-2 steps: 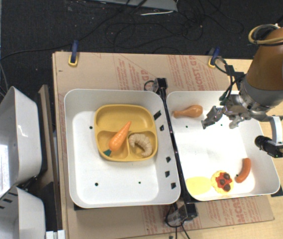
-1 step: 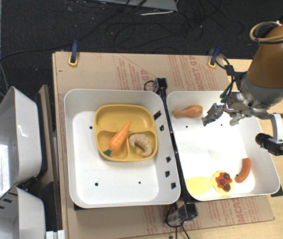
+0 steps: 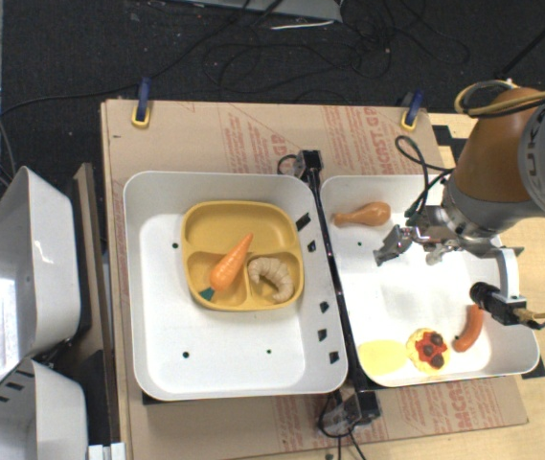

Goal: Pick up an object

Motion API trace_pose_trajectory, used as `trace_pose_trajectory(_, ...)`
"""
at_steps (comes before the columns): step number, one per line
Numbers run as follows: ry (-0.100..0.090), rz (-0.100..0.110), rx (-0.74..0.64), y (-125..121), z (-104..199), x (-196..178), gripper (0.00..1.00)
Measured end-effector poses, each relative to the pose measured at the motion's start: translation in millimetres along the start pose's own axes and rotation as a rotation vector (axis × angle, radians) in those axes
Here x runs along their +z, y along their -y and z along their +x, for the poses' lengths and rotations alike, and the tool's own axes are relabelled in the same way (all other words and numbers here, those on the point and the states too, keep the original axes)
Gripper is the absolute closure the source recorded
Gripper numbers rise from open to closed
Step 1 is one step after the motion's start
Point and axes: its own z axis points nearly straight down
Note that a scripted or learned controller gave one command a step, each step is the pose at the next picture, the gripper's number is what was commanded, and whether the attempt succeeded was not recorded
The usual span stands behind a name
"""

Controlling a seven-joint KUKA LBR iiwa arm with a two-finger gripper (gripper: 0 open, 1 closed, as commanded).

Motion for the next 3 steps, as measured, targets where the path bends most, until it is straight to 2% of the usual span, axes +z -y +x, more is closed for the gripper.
trace_pose_trajectory(1,0.000,0.000,0.000,1,1,54,0.00)
trace_pose_trajectory(2,0.001,-0.006,0.001,-1,0,40,1.00)
trace_pose_trajectory(3,0.002,-0.010,-0.005,-4,7,-5,1.00)
